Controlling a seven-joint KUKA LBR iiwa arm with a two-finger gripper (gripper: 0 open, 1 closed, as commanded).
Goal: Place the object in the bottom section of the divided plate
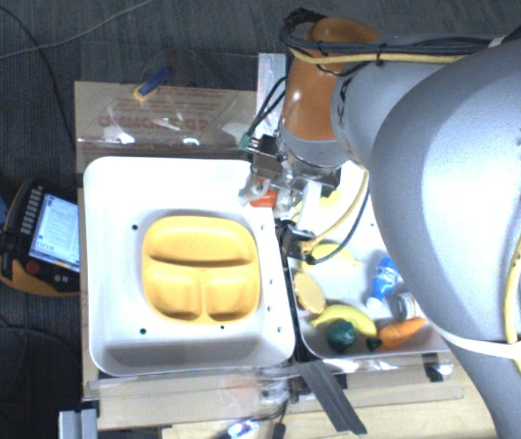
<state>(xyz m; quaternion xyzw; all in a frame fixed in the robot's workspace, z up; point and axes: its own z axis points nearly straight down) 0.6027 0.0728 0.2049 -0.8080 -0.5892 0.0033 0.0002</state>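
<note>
The yellow divided plate point(202, 268) lies in the left white bin point(114, 337). It has one wide section on its far side and two smaller ones on its near side, all bare. My gripper point(266, 188) hangs over the wall between the two bins, just past the plate's upper right corner. A small orange-red patch point(259, 198) shows at its tip; I cannot make out what it is. The arm's orange band point(311, 99) rises behind it.
The right bin point(370, 359) holds a banana point(343, 317), a dark green item point(341, 336), a carrot point(401, 332), a blue-and-white bottle point(384, 282) and a pale round slice point(309, 293). The grey arm point(443, 172) covers most of that bin. A handheld pendant point(46, 240) lies left of the bench.
</note>
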